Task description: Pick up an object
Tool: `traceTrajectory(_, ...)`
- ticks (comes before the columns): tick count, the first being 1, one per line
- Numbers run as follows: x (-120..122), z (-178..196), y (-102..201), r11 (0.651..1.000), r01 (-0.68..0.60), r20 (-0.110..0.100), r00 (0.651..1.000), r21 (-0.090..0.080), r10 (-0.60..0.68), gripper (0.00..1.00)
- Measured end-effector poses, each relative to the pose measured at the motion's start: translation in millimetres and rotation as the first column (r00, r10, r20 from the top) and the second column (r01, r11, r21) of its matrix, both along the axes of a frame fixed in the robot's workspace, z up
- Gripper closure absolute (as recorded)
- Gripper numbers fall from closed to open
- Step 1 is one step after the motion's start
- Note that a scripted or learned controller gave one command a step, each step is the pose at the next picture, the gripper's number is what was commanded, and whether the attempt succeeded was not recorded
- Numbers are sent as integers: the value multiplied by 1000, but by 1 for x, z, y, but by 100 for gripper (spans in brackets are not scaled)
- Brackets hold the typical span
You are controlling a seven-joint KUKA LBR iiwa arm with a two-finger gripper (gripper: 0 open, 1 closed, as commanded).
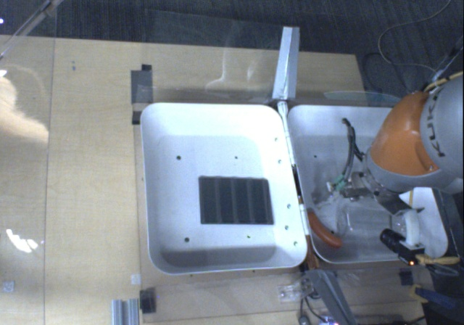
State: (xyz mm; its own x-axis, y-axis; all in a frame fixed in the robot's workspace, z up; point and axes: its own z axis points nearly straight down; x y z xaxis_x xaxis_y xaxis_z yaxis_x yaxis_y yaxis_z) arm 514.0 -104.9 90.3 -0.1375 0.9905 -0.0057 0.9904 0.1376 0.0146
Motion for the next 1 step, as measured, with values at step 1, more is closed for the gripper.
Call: traceTrajectory(1,84,-1,5,1000,-17,-1,1000,2,17,0)
